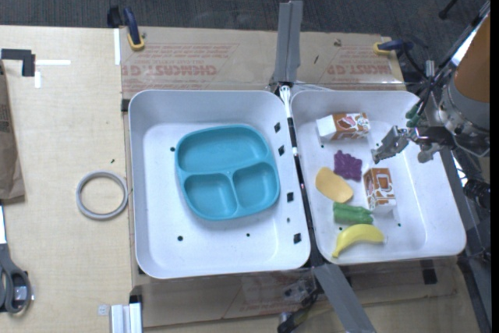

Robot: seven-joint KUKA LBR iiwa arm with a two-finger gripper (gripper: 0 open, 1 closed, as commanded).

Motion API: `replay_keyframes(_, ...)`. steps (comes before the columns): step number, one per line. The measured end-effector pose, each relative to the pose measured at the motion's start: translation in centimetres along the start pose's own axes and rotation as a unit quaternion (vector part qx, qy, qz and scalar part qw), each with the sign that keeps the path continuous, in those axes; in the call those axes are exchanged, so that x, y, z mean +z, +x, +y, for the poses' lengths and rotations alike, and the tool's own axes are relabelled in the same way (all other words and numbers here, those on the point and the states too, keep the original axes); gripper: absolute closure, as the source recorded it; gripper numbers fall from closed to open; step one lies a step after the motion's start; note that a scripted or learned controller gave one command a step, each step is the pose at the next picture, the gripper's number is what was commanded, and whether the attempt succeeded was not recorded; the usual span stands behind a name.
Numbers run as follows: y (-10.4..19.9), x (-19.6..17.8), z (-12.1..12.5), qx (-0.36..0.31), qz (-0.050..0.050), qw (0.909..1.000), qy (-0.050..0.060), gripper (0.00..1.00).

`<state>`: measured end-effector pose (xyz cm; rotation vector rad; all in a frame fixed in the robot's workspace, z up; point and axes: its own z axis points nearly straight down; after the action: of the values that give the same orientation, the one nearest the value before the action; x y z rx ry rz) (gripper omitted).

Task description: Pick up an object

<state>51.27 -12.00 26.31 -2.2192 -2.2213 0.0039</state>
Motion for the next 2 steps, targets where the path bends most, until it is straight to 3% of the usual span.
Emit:
replay_keyframes(1, -1.4, 13.6, -1.5, -0.02, 0.0, 0.9998, -0.001, 0.0)
replay_keyframes(2, -4.5, 17.2, 1.6, -0.047, 0.0, 0.9989, -0.001, 0.0)
